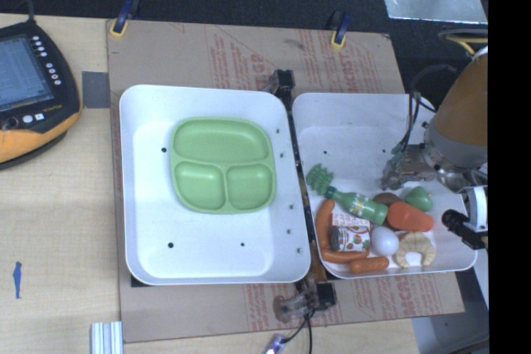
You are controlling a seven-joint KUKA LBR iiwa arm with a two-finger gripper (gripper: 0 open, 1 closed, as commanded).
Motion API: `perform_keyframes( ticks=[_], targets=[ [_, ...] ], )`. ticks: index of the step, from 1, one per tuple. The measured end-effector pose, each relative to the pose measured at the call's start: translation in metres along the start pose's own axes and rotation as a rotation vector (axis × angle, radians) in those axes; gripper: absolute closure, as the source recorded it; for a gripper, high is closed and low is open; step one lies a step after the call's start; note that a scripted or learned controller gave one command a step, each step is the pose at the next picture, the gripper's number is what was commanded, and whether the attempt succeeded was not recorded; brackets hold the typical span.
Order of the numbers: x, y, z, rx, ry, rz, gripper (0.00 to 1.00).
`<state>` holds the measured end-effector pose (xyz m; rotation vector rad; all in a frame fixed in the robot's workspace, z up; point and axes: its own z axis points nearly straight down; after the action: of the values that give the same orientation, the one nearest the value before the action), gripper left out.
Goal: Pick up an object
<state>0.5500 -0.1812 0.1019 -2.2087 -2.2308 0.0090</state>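
Gripper point(404, 170) hangs low over the right bin point(348, 116), near its right side, just above and left of the pile of toy food; its metal parts blur together, so whether it is spread or pressed together cannot be told, and nothing can be seen caught in it. Behind it, the grey arm point(465, 116) with its orange band enters from the right edge.

All the small objects sit in the lower half of this right bin. Counted: one green bottle point(361, 205) lying on its side, one leafy green piece point(319, 177) by the bin's left wall, one orange-red vegetable with a green top point(410, 215), one small carton point(349, 232) with a red and white label, one white egg point(384, 241), one pale croissant point(416, 249), and one long orange piece point(357, 263) curving beneath them. They touch and overlap.

Beside it, the left bin point(149, 203) holds one green divided plate point(223, 163) with three compartments. Both bins rest on one cardboard sheet point(207, 54), held by two clamps point(123, 17). One handheld controller point(31, 91) lies far left.
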Motion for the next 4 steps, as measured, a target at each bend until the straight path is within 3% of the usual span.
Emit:
perform_keyframes(
  ticks=[1, 2, 4],
  targets=[
    [-0.025, 0.041, -0.126, -0.005, 0.001, 0.006, 1.0],
    [-0.024, 0.04, -0.125, -0.003, 0.002, 0.006, 0.0],
    [0.082, -0.035, 0.011, -0.004, 0.001, 0.003, 0.0]
  ],
)
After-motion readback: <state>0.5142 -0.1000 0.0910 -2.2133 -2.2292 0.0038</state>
